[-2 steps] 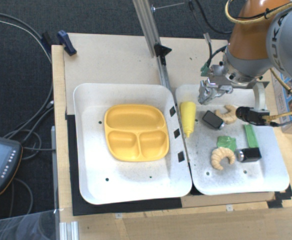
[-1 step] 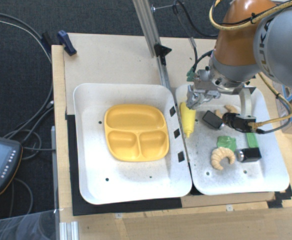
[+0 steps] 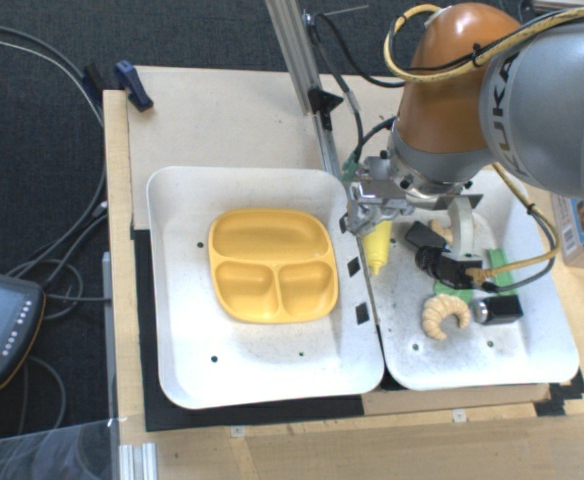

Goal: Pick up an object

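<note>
My gripper (image 3: 376, 208) hangs low over the left edge of the right bin (image 3: 532, 358). A small yellow object (image 3: 377, 250) pokes out from directly under it, with its upper end hidden by the gripper. Whether it is held or lying on the bin floor cannot be told. A tan croissant-shaped toy (image 3: 444, 315) lies in the right bin, below and to the right of the gripper. A green item (image 3: 499, 266) shows partly behind the wrist cables. The left bin (image 3: 172, 268) holds a yellow divided plate (image 3: 272, 265).
The arm's grey and orange body (image 3: 472, 78) covers the far part of the right bin. A slanted metal post (image 3: 302, 58) rises behind the bins. A blue clip (image 3: 132, 83) lies at the bench's far left corner. Cables trail over the floor at left.
</note>
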`<act>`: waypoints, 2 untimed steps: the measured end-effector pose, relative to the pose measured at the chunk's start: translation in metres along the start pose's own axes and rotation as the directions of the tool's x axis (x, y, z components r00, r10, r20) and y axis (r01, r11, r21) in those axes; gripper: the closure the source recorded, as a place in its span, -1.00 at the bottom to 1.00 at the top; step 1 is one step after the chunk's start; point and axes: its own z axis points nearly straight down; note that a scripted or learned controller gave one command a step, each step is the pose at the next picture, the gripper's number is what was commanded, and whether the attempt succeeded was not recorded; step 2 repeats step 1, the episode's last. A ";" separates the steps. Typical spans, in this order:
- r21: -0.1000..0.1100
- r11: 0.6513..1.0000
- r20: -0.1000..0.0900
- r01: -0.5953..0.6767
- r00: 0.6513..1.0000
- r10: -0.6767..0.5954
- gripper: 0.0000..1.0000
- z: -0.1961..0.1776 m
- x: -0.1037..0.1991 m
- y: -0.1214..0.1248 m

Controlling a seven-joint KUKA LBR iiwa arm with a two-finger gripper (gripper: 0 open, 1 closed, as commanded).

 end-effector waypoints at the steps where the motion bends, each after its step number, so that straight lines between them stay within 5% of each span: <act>1: 0.001 1.000 0.000 0.000 1.000 0.000 1.00 0.013 0.052 -0.019; 2: 0.001 1.000 0.000 0.000 1.000 0.000 1.00 0.013 0.052 -0.019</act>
